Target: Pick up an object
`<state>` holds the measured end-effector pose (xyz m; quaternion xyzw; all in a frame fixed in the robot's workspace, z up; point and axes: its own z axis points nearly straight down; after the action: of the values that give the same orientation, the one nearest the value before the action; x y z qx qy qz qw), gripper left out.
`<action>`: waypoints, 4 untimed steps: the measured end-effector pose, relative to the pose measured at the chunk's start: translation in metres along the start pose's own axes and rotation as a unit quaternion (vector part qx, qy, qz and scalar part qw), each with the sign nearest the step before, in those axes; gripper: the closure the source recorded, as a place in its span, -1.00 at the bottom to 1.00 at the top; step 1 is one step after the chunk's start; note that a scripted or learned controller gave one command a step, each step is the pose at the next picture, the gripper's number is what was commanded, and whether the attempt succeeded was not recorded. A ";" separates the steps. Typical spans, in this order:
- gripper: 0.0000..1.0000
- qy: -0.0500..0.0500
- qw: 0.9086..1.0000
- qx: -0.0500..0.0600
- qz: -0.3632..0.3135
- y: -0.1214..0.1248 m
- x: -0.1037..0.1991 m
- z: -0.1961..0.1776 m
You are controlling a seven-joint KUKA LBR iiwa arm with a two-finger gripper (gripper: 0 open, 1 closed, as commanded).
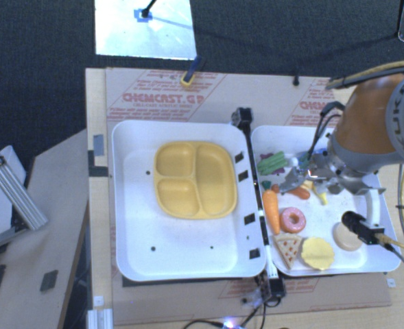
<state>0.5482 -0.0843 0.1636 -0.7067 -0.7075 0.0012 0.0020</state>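
The tool (299, 178) hangs low in the right bin (380, 252), near its 10 o'clock corner. I cannot tell if it is apart or together. Toys crowd around it: a green veggie (271, 162) at its 10 o'clock, a carrot (271, 212) and a donut (293, 219) at its 6 o'clock. A pizza slice (287, 249) and a yellow disc (317, 253) lie farther down. The left bin (129, 204) holds a yellow tray (195, 179).

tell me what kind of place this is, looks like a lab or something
Most likely a robotics lab bench set up for grasping trials. A grey and orange robot arm reaches over two white bins, the left one holding a yellow divided plate, the right one scattered with toy food such as a carrot and doughnut.
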 end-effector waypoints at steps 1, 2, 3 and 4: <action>-1.00 0.000 1.000 0.000 0.000 0.003 -0.003 0.043; -1.00 -0.005 1.000 -0.010 0.002 0.008 -0.008 0.063; 1.00 -0.003 1.000 -0.008 0.002 0.007 -0.006 0.055; 1.00 -0.001 1.000 -0.005 0.000 0.009 -0.009 0.011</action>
<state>0.5573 -0.0935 0.1521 -0.7065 -0.7077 -0.0017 -0.0023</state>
